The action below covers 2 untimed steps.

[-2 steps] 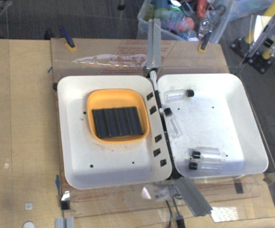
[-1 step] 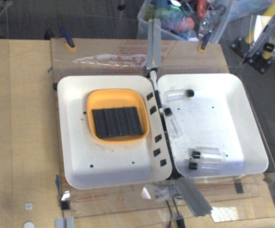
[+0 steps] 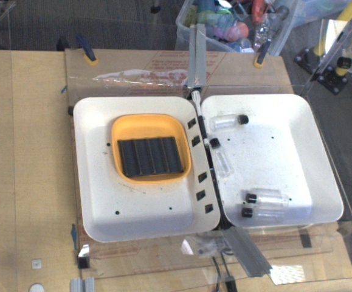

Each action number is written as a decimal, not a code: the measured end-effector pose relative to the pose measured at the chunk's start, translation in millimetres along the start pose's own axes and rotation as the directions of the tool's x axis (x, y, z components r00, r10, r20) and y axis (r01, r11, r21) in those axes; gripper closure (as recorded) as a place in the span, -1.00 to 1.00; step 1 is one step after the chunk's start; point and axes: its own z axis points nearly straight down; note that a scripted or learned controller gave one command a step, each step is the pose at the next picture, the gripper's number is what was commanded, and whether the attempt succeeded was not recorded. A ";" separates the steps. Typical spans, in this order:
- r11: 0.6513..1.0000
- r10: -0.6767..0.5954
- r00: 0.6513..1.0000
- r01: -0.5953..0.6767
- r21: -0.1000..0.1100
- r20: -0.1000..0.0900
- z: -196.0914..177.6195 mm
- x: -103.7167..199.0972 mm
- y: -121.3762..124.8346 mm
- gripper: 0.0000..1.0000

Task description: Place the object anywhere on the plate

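An orange plate (image 3: 120, 131) with rounded corners lies in the left white bin (image 3: 96, 212). A black ridged rectangular object (image 3: 150, 156) rests flat on the plate and covers most of its middle. Nothing touches or covers the object.
The right bin (image 3: 297, 157) holds several clear vials with black caps: one near its back left (image 3: 227, 121), one along the divider (image 3: 219, 158), two at the front (image 3: 265, 197). A clear tub of colourful items (image 3: 236, 8) stands behind the bins.
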 end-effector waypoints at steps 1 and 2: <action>0.910 -0.415 0.910 0.415 -0.001 0.002 0.6 -8.3 -1.3 1.00; 0.675 -0.738 0.675 0.738 -0.001 0.003 0.6 -8.8 -1.0 1.00</action>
